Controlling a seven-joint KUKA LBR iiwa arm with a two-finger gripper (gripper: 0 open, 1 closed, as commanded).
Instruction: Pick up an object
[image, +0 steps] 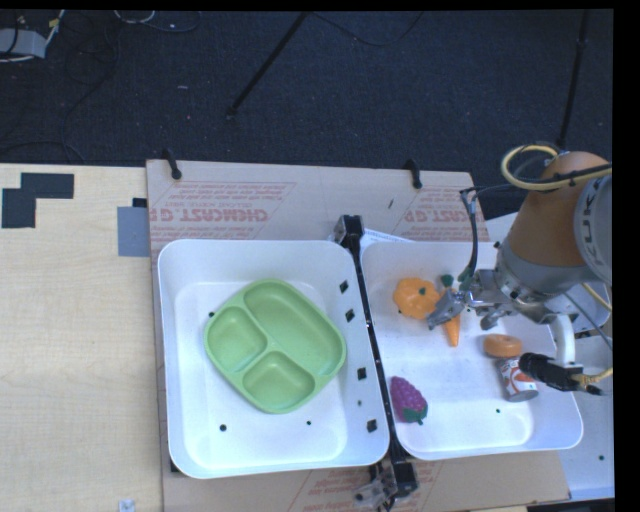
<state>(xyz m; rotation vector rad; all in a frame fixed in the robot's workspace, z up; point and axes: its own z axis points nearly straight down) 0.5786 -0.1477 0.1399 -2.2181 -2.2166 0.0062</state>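
Gripper sits low in the right bin, near its upper middle, reached in from the right by the grey arm with its orange band. From my seat I cannot tell how it is set; the metal parts blur together at the tip.

Directly at the tip I see a small orange carrot-shaped piece, lying just under the gripper and apparently touching it, though I cannot make out whether it is gripped. Just to the left of the gripper is an orange pepper-like toy with a green stem, close beside it. To the right and slightly below lies an orange oval object, and just below that a small can with a red label, next to a black part of the arm's hardware. Further down and to the left, near the divider between the bins, I see a purple bunch of grapes.

Well to the left, in the left bin, rests a green divided plate, far from the gripper.
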